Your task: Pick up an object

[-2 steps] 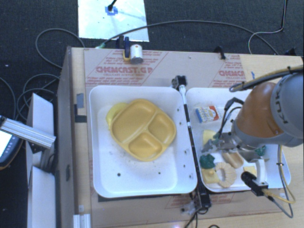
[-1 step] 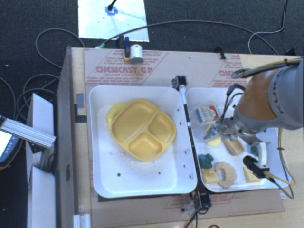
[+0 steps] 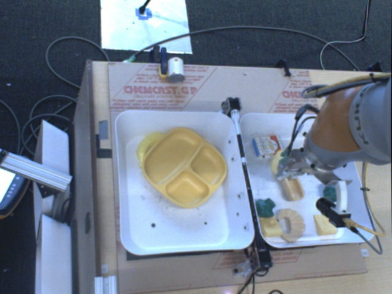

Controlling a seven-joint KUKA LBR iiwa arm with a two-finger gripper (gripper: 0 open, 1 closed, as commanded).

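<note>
We see a tan bread-like piece [image 3: 292, 189] lying in the right bin [image 3: 306, 120], just under the tool [image 3: 286, 170]; we cannot tell its state. Near it sit a ring-shaped biscuit [image 3: 291, 222], a green lump [image 3: 266, 207] and a small carton [image 3: 266, 146]. The left bin [image 3: 141, 231] holds a yellow divided plate [image 3: 184, 167].
</note>
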